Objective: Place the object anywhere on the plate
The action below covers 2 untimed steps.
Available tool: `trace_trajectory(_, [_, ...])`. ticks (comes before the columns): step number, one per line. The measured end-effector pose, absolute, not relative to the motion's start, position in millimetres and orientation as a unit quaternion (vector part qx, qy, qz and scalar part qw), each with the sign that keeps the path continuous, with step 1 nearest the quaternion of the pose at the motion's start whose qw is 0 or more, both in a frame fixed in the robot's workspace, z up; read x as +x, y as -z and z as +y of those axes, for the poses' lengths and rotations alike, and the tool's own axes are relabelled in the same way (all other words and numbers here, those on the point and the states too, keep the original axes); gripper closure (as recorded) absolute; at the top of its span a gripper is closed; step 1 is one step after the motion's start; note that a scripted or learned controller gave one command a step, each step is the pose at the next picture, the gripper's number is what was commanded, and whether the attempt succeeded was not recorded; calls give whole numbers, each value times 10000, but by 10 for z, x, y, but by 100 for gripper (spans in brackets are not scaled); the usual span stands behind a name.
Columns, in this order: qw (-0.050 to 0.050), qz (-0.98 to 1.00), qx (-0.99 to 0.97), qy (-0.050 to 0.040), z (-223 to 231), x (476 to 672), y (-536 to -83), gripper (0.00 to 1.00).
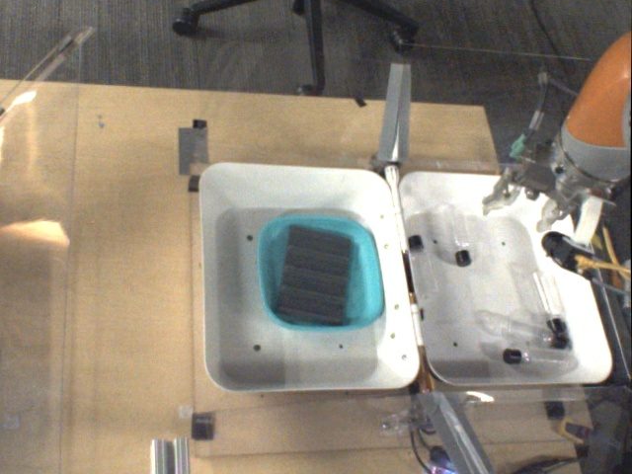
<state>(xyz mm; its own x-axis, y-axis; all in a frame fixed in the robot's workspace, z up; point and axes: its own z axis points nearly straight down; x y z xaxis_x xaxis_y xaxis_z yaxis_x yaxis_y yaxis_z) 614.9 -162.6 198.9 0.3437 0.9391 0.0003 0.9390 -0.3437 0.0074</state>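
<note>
From my feed, the desk (109, 294) takes up most of the frame, pale wood, with carpet and a chair base (296, 8) beyond its far edge. Two white bins sit on it side by side, touching along a middle seam. The left bin (227, 363) holds a teal plate (370, 284) near its centre, and a dark ribbed block (316, 273) lies flat on that plate, well inside the rim, its long side running roughly front to back. So the object I care about rests on the plate.

The right bin (592, 354) holds several clear plastic pieces with small black caps, scattered toward its near right corner and its far left part; I cannot make out exactly what they are.

The arm (604, 107) comes in at the upper right, its orange band showing above the grey wrist, hanging over the far right corner of the right bin. The gripper (538, 191) sits over that bin's far edge, well apart from the plate. I cannot tell how the gripper is set: the detail is too small and cluttered.
</note>
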Motion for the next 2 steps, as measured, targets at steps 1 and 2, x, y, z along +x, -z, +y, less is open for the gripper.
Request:
trace_trajectory(1, [50, 5501, 8351, -39, -1636, 5894, -3345, 0])
trace_trajectory(2, [61, 4963, 8681, -45, -1847, 5528, -3988, 0])
